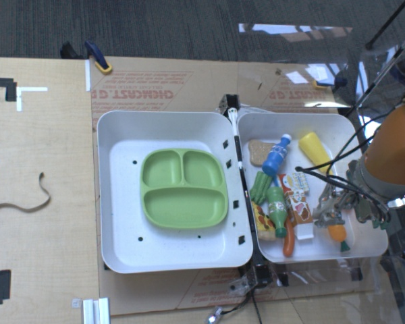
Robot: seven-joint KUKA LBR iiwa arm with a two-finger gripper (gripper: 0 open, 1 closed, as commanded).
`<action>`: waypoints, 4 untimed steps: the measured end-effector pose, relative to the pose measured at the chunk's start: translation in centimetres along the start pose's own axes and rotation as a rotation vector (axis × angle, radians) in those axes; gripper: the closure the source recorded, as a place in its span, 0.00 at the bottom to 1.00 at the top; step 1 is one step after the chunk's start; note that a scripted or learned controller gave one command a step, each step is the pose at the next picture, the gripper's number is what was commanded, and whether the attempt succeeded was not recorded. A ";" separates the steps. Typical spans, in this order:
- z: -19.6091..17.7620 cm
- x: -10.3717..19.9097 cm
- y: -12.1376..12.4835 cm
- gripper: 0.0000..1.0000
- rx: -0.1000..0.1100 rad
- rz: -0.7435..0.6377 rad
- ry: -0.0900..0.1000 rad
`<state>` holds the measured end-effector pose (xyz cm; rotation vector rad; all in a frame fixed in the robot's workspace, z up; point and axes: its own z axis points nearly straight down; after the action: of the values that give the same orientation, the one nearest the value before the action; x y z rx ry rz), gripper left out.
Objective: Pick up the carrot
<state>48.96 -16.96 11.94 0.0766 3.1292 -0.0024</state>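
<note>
I see carrot (337, 234) in right bin (364, 252), near front right corner, orange body with green tip pointing toward front wall. Gripper (329, 211) hangs just above and slightly left of it. Grip state: cannot tell through cable clutter. I judge short drop toward front-right needed, jaws across carrot's axis.

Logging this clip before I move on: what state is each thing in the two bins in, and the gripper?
Carrot: lying in the right bin, near the gripper.
Gripper: low over the right bin; grip unclear.
Blue bottle: lying down.
Green bottle: lying down.
Yellow piece: lying flat.
Green plate: upright in the left bin, nothing on it.
</note>
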 end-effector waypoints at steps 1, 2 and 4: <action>0.0 0.0 0.0 0.00 0.000 0.000 0.000; 2.8 1.0 -2.3 0.00 0.000 0.374 0.011; -0.3 1.3 3.1 1.00 -0.001 0.231 0.011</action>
<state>47.84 -13.82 12.25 0.4378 3.1101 0.0009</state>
